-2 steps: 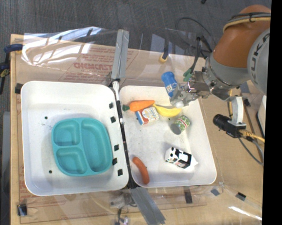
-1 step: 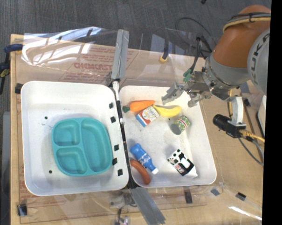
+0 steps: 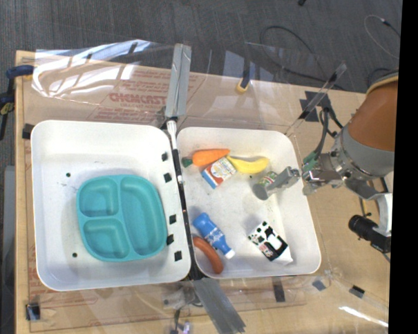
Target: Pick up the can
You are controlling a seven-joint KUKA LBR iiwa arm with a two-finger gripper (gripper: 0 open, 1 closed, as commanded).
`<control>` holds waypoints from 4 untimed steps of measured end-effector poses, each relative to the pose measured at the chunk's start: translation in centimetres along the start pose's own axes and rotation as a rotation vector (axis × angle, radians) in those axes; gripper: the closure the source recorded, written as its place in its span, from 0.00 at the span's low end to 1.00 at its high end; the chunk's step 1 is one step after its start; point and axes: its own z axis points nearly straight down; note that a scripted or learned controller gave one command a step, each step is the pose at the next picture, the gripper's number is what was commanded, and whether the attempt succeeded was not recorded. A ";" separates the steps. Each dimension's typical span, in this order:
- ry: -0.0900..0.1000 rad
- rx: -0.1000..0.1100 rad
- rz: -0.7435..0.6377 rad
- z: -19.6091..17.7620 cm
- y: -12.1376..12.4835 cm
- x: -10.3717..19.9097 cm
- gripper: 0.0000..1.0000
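The grey arm reaches in from the right, its orange band uppermost at the frame's edge. Its gripper points leftward, low and roughly level.

Two white bins side by side on the bench: left bin with a teal divided tray; right bin with carrot, banana, blue bottle — gripper at its right edge.
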 end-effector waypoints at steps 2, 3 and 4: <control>0.001 0.002 0.076 7.6 3.0 -0.3 0.00; 0.000 0.001 0.088 10.1 8.5 -0.2 0.00; 0.002 0.004 0.112 9.9 7.3 -0.2 0.00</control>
